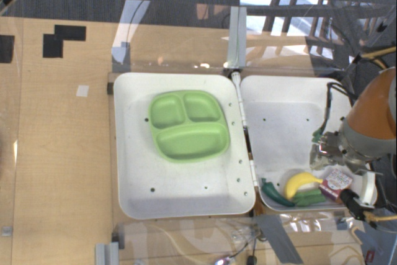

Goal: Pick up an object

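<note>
Camera view, one green tray, one banana, two bins.

**Grey arm with an orange band**

The arm was a thick, rounded column, and its broadest visible part was a smooth orange band with a soft sheen. Below the band sat a grey ring, also rounded. Beneath that came a cluster of silver-grey metal parts, angular and blocky, with small dark details too fine to make out. A thin dark cable ran in a loop along the side of the arm facing the bins, curving down toward the metal cluster. A white, rounded piece showed at the lower edge of the assembly.
</note>
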{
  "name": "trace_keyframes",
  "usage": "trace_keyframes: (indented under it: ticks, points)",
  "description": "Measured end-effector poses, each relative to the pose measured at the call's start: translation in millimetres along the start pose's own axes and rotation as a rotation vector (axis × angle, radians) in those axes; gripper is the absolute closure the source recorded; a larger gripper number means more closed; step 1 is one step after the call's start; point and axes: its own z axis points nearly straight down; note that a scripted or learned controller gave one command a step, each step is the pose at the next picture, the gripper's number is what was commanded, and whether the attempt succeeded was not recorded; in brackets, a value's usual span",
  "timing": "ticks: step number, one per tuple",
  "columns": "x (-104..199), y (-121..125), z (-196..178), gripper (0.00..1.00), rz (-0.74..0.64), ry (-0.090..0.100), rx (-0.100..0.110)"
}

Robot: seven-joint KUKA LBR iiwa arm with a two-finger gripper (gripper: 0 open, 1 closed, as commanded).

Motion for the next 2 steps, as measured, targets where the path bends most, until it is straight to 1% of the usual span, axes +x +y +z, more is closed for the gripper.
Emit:
trace_keyframes:
  ticks: [1, 2]
  points:
    - [59, -13, -183, 1.00, 0.002, 0.000, -0.004]
    - [15, 46, -183, 1.00, 0.072, -0.001, -0.001]
